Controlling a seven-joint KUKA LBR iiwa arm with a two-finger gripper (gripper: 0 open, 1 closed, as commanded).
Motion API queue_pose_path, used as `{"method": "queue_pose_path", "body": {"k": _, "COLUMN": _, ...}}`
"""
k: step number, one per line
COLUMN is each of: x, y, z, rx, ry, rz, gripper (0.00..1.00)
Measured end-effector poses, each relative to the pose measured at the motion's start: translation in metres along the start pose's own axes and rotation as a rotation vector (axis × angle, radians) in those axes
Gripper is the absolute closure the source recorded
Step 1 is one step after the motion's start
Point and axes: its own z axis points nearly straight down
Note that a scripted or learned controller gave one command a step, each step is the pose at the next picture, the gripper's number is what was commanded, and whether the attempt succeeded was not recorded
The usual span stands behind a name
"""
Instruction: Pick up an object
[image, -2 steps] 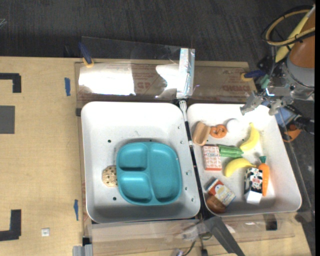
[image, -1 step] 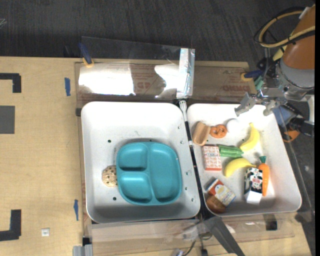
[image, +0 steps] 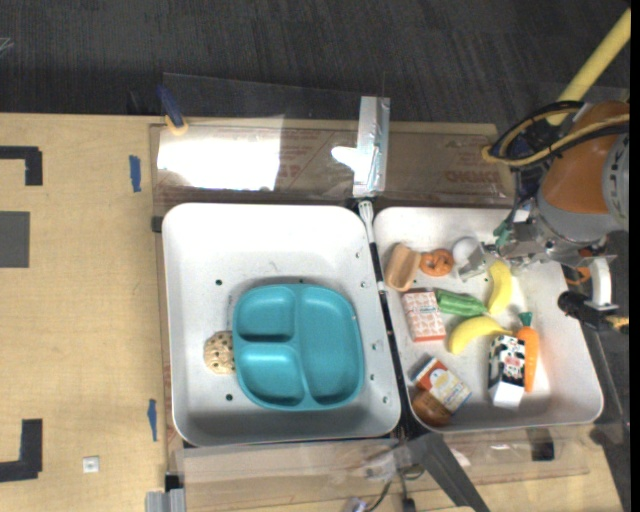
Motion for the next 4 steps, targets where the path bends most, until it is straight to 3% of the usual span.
{"method": "queue_pose_path", "body": {"k": 1, "x": -0.027, "y": 0.0, "z": 0.013, "rx": 0.007, "ry": 0.019, "rz": -0.085, "gripper": 0.0}}
{"method": "queue_pose_path", "body": {"k": 2, "x": -0.03, "y": 0.001, "z": 0.001, "rx": 0.0, "ry": 0.007, "rz": -0.085, "gripper": 1.0}}
{"method": "queue_pose_path", "body": {"k": 3, "x": 0.033, "y": 0.05, "z": -0.094, "rx": 0.006, "ry": 0.004, "rz": 0.222, "gripper": 1.0}}
{"method": "queue_pose_path", "body": {"k": 4, "x": 0.076, "y": -0.024, "z": -0.109, "rx": 0.012, "ry": 0.004, "rz": 0.267, "gripper": 1.0}}
